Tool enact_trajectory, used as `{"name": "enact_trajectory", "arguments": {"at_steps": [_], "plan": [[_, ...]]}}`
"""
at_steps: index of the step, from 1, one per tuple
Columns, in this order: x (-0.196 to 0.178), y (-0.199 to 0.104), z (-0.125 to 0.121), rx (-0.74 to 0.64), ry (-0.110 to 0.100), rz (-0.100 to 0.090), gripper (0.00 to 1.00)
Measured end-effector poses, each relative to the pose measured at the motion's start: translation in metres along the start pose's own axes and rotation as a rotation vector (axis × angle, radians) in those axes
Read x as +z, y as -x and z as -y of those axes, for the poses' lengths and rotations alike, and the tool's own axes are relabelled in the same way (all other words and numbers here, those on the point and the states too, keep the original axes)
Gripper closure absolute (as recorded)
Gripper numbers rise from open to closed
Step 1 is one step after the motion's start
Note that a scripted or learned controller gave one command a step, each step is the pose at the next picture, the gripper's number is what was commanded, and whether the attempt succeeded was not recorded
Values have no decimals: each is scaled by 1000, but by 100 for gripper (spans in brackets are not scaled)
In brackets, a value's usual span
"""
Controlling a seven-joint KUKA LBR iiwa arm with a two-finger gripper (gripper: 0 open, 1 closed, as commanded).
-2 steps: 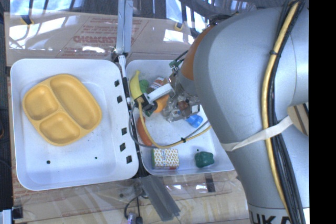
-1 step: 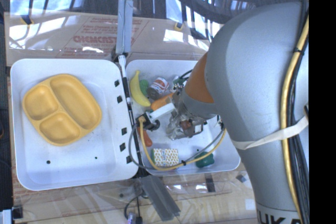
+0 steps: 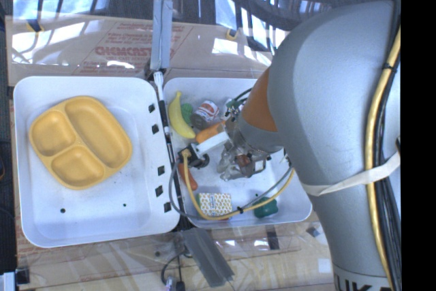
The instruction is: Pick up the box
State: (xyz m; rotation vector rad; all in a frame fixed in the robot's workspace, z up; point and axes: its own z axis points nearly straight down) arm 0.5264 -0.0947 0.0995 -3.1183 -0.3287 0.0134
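Note:
The box [image 3: 214, 203] is small and flat, with a pale speckled yellow top. It lies near the front edge of the right bin [image 3: 298, 207]. My gripper [image 3: 234, 165] hangs low over the middle of that bin, a little behind and to the right of the box and apart from it. The grey arm with its orange band [image 3: 257, 112] comes in from the right and hides the bin's right half.
In the right bin lie a banana [image 3: 180, 118], a small can [image 3: 206, 110], an orange-and-white item [image 3: 211, 135], a thin red piece [image 3: 191, 178] and a green object [image 3: 267, 208]. A yellow divided plate [image 3: 80, 140] sits in the left bin [image 3: 102, 215].

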Motion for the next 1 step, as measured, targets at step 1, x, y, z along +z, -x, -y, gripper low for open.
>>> {"name": "enact_trajectory", "arguments": {"at_steps": [1], "plan": [[0,0,0,-1,0,0,0]]}}
